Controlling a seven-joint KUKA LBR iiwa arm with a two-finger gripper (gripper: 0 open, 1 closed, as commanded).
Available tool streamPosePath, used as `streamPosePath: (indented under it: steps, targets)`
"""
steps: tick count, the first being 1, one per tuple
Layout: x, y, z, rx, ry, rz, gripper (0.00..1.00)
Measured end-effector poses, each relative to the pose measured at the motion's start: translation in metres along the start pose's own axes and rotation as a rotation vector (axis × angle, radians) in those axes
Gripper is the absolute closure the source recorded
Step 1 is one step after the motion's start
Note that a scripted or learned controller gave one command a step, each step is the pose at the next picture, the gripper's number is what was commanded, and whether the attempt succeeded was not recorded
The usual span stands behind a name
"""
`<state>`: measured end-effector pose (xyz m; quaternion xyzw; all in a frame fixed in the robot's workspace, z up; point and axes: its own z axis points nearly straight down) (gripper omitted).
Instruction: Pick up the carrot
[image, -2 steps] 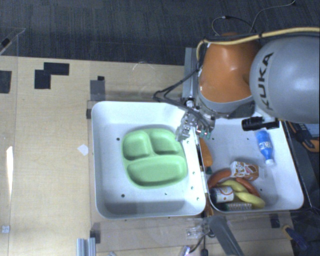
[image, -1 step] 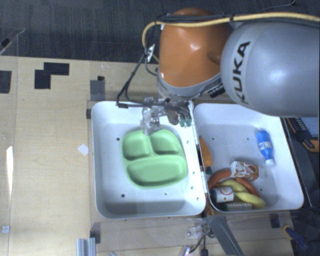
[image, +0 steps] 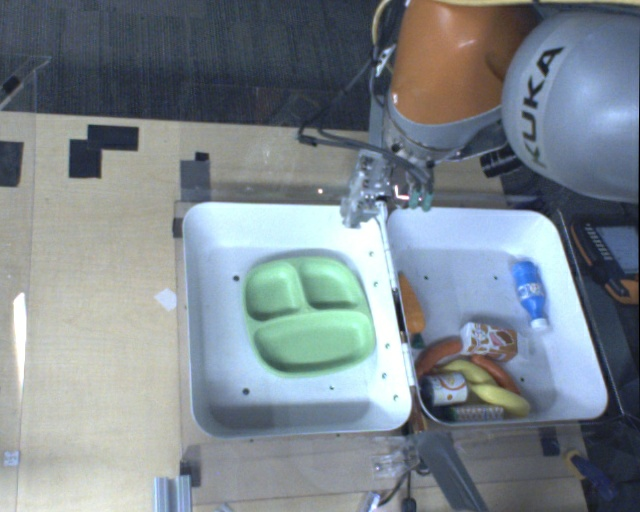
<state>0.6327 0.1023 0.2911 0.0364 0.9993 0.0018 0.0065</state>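
Arm (image: 520, 80) fills your upper right corner, grey housing with orange band, reaching down toward the far end of the divider (image: 392, 300) between the two bins. Left bin (image: 210, 300), on one side of that divider, carries a green sectioned plate (image: 308, 312) near its middle. Right bin (image: 570, 300), on the other side, keeps its contents toward the near end. Carrot (image: 409, 303) lies just beside the divider on the right bin's side, lengthwise along it, orange and slim. Nearer you from the carrot, still close to the divider, sits a cluster: a sausage (image: 445, 352), a banana (image: 490, 392), a small carton (image: 488, 340) and a dark can (image: 445, 390), all touching or overlapping. A blue bottle (image: 529, 290) lies well apart from the divider. Gripper (image: 385, 195) hangs over the divider's far end, apart from the carrot; you cannot tell its opening from this angle, and nothing shows within it.
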Motion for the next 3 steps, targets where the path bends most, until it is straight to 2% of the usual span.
streamPosePath:
  steps: [1,2,3]
  targets:
    - [-0.022,0.011,0.032,-0.002,0.001,-0.442,1.0]
    - [-0.03,-0.028,0.07,-0.002,0.004,-0.693,1.0]
    - [-0.046,-0.123,0.061,0.001,0.001,-0.693,1.0]
